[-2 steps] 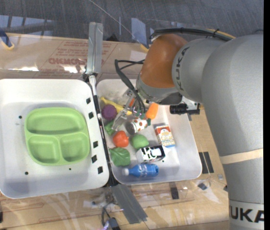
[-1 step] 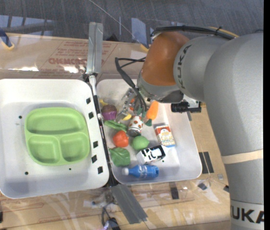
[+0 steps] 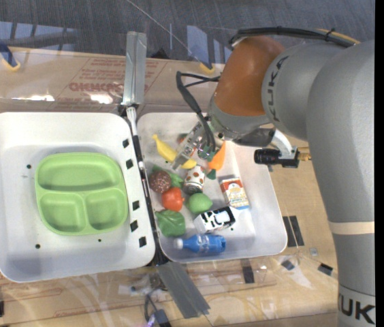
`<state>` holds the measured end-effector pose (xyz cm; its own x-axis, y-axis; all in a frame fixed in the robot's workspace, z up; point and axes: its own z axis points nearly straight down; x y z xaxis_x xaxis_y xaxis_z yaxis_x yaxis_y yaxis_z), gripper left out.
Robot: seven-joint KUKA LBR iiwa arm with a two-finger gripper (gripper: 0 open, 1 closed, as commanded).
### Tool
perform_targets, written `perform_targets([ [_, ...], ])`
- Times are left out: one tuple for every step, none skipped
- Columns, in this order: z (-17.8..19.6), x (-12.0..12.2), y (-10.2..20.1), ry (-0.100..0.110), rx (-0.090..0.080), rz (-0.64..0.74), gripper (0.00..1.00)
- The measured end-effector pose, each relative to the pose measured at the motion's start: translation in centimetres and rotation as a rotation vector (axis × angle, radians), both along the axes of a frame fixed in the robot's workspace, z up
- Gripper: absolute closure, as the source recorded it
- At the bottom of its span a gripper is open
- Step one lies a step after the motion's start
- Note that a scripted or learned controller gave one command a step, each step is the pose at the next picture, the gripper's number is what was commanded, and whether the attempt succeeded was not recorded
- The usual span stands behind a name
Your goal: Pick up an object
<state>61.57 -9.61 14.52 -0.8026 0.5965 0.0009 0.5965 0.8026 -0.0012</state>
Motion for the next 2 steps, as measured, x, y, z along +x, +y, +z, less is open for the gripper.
perform_targets([
  [0.57,3.06,-5.65,0.001,0.0,0.357,1.0],
  [0.56,3.08,-5.56,0.0,0.001,0.358,0.0],
])
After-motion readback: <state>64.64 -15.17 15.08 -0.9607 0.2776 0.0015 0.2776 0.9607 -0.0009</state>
